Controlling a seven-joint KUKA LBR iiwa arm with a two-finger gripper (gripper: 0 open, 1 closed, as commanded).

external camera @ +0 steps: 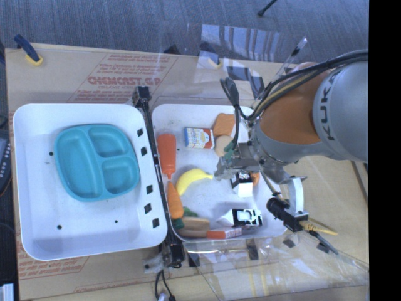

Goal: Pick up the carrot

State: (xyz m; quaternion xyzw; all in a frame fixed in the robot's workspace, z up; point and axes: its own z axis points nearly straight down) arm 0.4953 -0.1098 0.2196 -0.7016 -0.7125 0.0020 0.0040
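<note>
A: Where is the carrot [175,201]?

B: In the right bin [164,119], against its left wall toward the near side. It lies lengthwise, orange, with a bit of green at its near end, just beside the banana [192,180].

A: And the gripper [241,182]?

B: It hangs low over the middle of the right bin, to the right of the banana and well apart from the carrot. The arm [313,115] comes in from the right and covers the bin's right side.

A: Fingers spread or pressed together?

B: I cannot tell; the wrist hides them, and I see nothing pinched there.

A: What else is in that bin?

B: A long orange-red sausage [166,156] lies along the left wall, farther back than the carrot. A small carton [198,138] sits near the far wall, with a brown bread-like piece [223,124] just to its right. At the near edge lie a bun-like piece [195,224] and a black and white box [246,217].

A: And the left bin [25,187]?

B: A blue divided plate [97,162] rests flat in it.
</note>
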